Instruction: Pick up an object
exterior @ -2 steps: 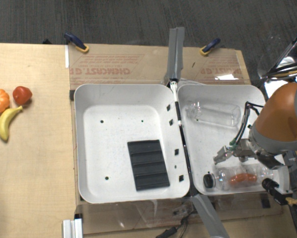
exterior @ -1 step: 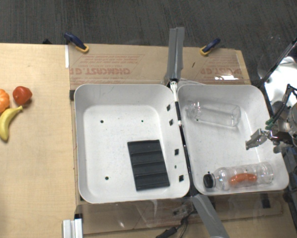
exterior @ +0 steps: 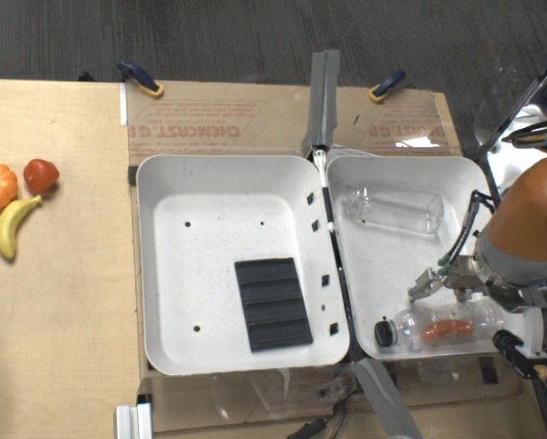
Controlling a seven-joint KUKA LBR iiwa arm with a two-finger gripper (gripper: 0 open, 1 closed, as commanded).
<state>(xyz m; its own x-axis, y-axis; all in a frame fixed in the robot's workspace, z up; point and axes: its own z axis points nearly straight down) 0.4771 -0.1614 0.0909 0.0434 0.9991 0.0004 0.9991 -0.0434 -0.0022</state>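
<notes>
My pincer [exterior: 435, 282] hangs low in the right bin [exterior: 394, 168], just above the clear bottle [exterior: 435, 329], though I cannot tell how it stands.

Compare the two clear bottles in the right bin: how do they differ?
The upper bottle lies near the bin's far side, looks colourless, no cap visible; the lower bottle lies along the near wall, has a black cap on its left end and something orange-red showing through. The gripper is just above the lower bottle, well apart from the upper bottle. Both are transparent and lying on their sides.
</notes>
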